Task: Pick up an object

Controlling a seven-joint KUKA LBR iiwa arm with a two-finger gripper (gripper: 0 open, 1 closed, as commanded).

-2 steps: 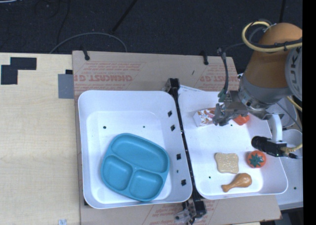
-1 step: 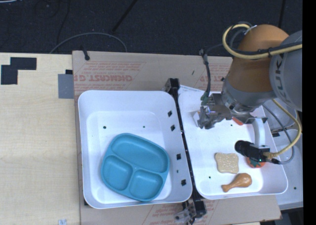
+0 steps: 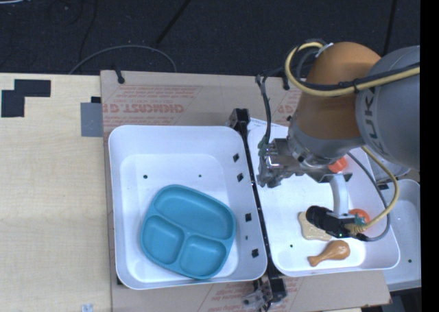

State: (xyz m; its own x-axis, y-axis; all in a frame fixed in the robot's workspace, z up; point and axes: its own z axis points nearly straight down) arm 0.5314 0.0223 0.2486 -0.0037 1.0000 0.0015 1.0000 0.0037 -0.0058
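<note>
My gripper (image 3: 273,166) hangs over the upper left part of the right bin (image 3: 288,256), close to the divider between the bins. The grey arm with its orange band covers much of that bin's far side. A tan toy drumstick (image 3: 329,252) lies near the bin's front edge, well in front of and to the right of the gripper. Just behind it is a flat cream piece (image 3: 309,230), and a small orange object (image 3: 359,217) sits to its right. I see nothing held under the gripper.
The left bin (image 3: 130,166) holds a blue divided plate (image 3: 186,231) in its front half. A raised divider with black clips (image 3: 248,194) separates the two bins. Pale bench surface (image 3: 48,194) lies to the left.
</note>
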